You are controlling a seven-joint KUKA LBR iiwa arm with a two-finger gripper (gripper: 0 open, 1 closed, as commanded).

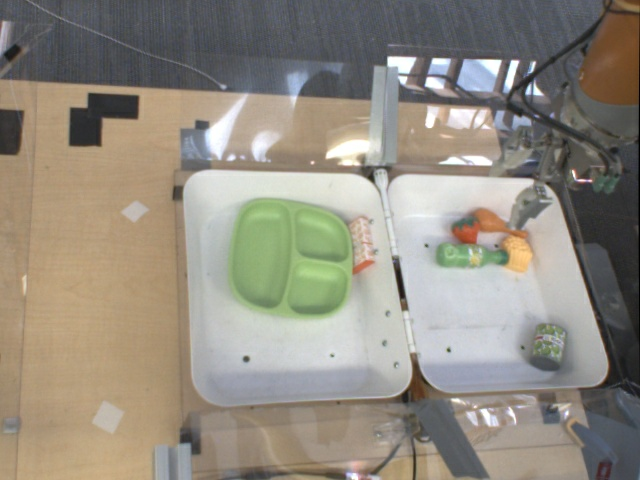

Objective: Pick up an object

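Nearest me, a can [547,346] sits at the right bin's [480,358] five o'clock; my gripper [530,208], finger state unreadable, hovers at one o'clock above clustered toys [485,243], presumably targeting one.

A green bottle [470,257] lies on its side just below the tool [530,208]; a yellow piece [517,252] sits beneath it; a small can [547,345] rests well below.

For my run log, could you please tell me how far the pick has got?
Done: nothing lifted; the green bottle, carrot and can all lie in the right bin. In hand: the tool hangs over the carrot cluster. Left: grasping and lifting.
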